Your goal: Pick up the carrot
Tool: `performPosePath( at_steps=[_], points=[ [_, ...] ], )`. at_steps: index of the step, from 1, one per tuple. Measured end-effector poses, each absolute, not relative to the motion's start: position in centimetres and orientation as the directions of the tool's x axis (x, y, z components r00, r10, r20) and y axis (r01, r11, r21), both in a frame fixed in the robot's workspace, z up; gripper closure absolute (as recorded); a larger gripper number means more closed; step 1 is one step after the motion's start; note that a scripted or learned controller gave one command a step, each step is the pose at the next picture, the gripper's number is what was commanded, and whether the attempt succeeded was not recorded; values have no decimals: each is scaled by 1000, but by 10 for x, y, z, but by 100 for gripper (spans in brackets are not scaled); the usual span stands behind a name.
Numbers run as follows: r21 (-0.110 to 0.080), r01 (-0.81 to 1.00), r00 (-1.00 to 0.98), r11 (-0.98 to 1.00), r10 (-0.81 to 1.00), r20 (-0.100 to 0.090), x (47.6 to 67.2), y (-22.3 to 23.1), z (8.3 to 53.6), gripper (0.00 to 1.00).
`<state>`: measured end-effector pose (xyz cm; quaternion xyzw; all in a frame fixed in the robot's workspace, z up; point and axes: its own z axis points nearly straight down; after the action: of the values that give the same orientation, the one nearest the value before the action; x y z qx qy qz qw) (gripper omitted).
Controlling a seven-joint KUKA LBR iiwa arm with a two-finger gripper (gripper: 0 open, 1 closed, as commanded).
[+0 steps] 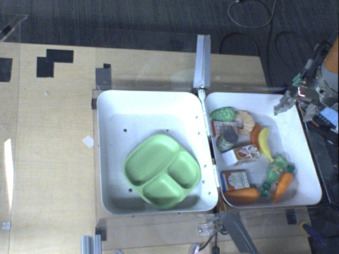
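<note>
Carrot [283, 186] sits in the right bin [306, 142], near its lower right corner, tilted with the green top end up against a green bottle [275, 172] that lies just beside it on the left. A second orange piece, fatter, maybe a sweet potato [242, 195], lies along the bin's bottom edge, just below a small red-and-white box [237, 180]. Further up: a banana [264, 144] next to a red-orange pepper-like piece [255, 135], a tan bread-like item [245, 120], a leafy green vegetable [223, 114], a dark grey lump [228, 137] and another small carton [245, 153], all bunched toward the bin's left half. Left bin [114, 142] holds a green divided plate [162, 170], lying flat, lower centre. Gripper [288, 100] hangs over the right bin's upper right corner, well apart from the carrot, nothing between its fingers that I can make out. Jaw state: cannot tell, too small and blurred at this angle. The arm's orange band [332, 61] is at the right edge.
</note>
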<state>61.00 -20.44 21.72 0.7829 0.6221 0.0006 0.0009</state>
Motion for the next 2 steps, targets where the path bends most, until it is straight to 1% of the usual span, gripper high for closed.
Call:
performPosePath(
  at_steps=[1,2],
  points=[
    [24,992,128,-128,992,-2,546,-164,122,0],
    [2,995,-100,100,995,0,492,-191,155,0]
  ],
)
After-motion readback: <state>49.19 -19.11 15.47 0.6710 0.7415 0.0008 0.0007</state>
